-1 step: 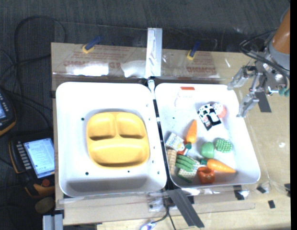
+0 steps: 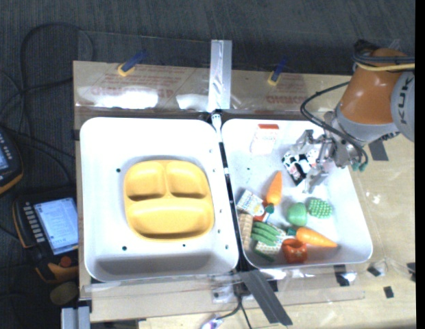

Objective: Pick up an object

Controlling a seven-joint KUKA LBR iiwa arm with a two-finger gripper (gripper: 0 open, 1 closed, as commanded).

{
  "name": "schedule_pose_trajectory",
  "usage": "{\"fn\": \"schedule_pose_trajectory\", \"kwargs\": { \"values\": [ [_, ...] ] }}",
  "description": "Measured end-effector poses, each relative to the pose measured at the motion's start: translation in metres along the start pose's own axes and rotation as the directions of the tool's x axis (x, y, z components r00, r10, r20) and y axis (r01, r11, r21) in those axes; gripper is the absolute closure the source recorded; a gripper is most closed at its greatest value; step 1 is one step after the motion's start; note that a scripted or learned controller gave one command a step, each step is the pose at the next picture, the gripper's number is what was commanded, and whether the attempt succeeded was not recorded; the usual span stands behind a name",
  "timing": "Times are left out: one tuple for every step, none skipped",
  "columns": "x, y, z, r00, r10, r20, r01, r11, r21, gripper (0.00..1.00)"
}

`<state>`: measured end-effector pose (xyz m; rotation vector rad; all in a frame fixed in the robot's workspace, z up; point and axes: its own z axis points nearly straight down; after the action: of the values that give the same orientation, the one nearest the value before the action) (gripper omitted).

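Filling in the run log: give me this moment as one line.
arm: over right bin | gripper: at black-and-white toy, grasp unconfirmed | yellow divided plastic tray: left bin

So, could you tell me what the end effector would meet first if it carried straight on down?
Probably the black-and-white toy just beside the end effector in the right bin, though depth is unclear.

Counter (image 2: 387, 184): pale wood, bearing two shallow white bins side by side.
Left bin (image 2: 103, 204): touches the right one.
Right bin (image 2: 349, 211): nearer the counter's right end.
Clear plastic sheet (image 2: 151, 88): behind both bins.
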<state>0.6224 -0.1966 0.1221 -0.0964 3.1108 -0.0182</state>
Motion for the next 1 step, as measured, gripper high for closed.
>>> {"fn": "schedule_pose_trajectory", "kwargs": {
  "values": [
    [0.0029, 0.0632, 0.0317, 1.000, 0.013, -0.017, -0.013, 1.000, -0.010, 0.00]
  ]
}}
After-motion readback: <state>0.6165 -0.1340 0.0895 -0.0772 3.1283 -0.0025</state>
